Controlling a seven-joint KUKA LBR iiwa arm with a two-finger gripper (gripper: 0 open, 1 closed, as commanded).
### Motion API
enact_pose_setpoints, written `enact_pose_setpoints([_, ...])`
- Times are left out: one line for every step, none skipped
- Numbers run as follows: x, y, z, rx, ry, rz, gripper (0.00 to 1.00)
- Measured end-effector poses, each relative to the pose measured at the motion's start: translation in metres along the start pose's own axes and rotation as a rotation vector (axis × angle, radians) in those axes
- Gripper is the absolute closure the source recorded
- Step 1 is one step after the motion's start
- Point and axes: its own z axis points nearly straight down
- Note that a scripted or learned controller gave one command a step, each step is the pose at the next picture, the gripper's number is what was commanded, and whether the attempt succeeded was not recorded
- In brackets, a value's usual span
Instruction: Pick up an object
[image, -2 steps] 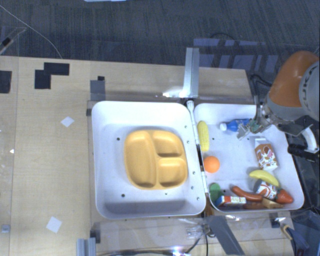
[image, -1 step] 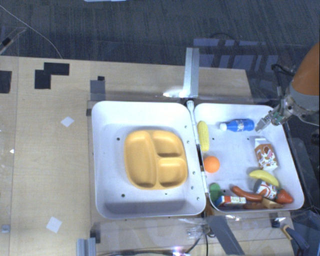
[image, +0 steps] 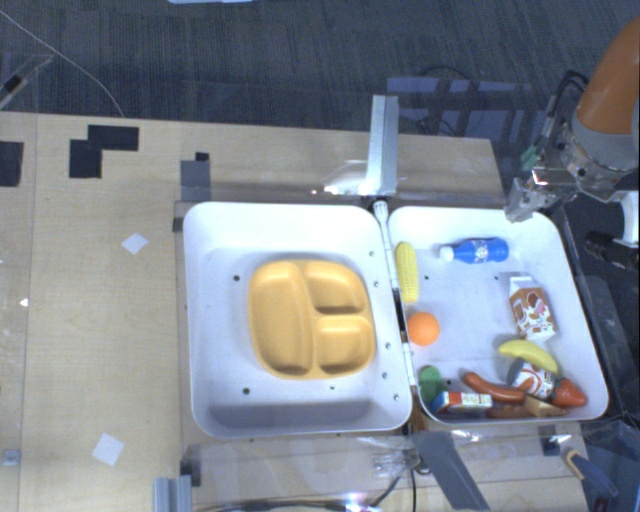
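Note:
The right bin (image: 570, 300) holds several small objects. A blue bottle (image: 477, 251) lies near its back, a corn cob (image: 406, 270) along its left wall, and an orange ball (image: 424, 329) sits near the middle. A snack packet (image: 531, 310) lies at the right, with a banana (image: 528, 352), a sausage (image: 492, 386), a green item (image: 430, 380) and other pieces piled at the front. My gripper (image: 524, 200) hangs over the bin's back right corner, above and right of the bottle, with nothing seen held in it.
The left bin (image: 215, 300) holds a yellow divided tray (image: 310, 316). A metal post (image: 384, 140) stands behind the seam between the bins. The arm's orange band (image: 610, 90) is at the upper right. Black marks lie on the bench at the far left.

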Motion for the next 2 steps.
enact_pose_setpoints([-0.03, -0.109, 0.007, 0.005, -0.001, 0.056, 1.0])
enact_pose_setpoints([-0.038, -0.143, 0.081, 0.013, 0.002, 0.098, 1.0])
